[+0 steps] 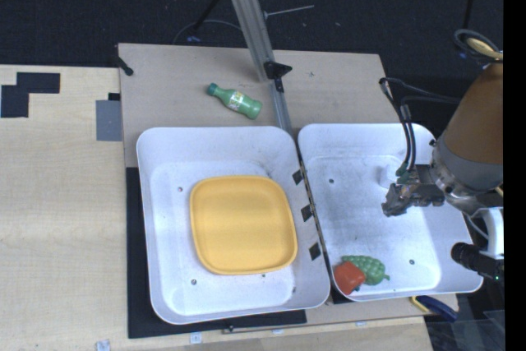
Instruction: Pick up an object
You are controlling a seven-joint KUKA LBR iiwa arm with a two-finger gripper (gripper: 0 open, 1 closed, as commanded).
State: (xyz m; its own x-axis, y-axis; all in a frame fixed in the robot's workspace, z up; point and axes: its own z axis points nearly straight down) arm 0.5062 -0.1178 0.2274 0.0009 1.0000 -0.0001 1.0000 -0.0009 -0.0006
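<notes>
The gripper [398,202] is seen over the right-hand white bin [362,145], in its upper right part, carried by the grey arm [472,152] that reaches in from the right with its orange band above the wrist. Nothing is seen between its fingers, and whether it is released or clenched cannot be told, since the dark parts blur together at this slant. Black cables [404,115] are looped from the arm down to the wrist just above the gripper. Below the gripper and a little to its left, near the lower edge of the same bin, a red and green toy strawberry [357,272] is lying on the bin floor, well apart from the gripper. To the left of the gripper, past the black clips on the shared wall between the bins, the left-hand white bin [164,177] is found, and in its middle a yellow square plate [242,223] is laid flat. Further off, up and to the left of the gripper, a small green bottle [235,100] is lying on its side on the tabletop [337,86], outside both bins and near the left bin's far rim. A slanted aluminium post [251,12] is mounted behind the bins, above and to the left of the gripper, its foot between the two bins' far corners.
</notes>
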